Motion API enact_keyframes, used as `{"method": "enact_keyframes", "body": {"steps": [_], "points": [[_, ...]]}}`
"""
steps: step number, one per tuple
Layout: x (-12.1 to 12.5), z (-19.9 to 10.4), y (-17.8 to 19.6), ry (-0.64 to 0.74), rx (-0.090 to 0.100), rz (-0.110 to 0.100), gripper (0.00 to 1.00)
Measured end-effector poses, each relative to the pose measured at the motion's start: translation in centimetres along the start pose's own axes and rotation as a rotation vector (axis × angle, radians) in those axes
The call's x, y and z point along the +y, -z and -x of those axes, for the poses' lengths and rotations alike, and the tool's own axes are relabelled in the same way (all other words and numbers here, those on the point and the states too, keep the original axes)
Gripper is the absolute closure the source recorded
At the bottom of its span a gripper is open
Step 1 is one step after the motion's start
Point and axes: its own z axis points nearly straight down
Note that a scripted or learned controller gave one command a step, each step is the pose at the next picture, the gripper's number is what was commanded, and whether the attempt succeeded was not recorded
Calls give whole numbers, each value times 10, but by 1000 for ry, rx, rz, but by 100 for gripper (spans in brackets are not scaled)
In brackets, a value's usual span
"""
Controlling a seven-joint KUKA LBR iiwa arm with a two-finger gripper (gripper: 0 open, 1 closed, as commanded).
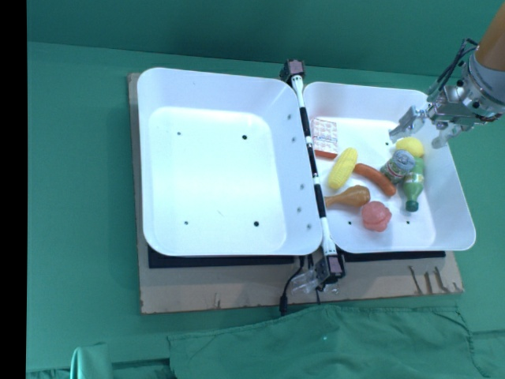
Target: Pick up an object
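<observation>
A cluster of toy foods lies in the right bin; a yellow corn cob tilted beside an orange sausage; a brown drumstick below; a pink round piece nearby; a lemon, a small can and a green bottle bunched together; a flat patterned packet near the divider.

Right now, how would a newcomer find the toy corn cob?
Look in the right bin, near the divider rail. The corn cob lies just below the small printed box, beside the orange sausage. It alone is yellow, elongated and kernel-textured; the lemon is round.
</observation>
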Motion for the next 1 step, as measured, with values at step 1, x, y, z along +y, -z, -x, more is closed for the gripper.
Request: {"method": "enact_keyframes", "body": {"steps": [1], "points": [[0,0,0,0,0,0,0]]}}
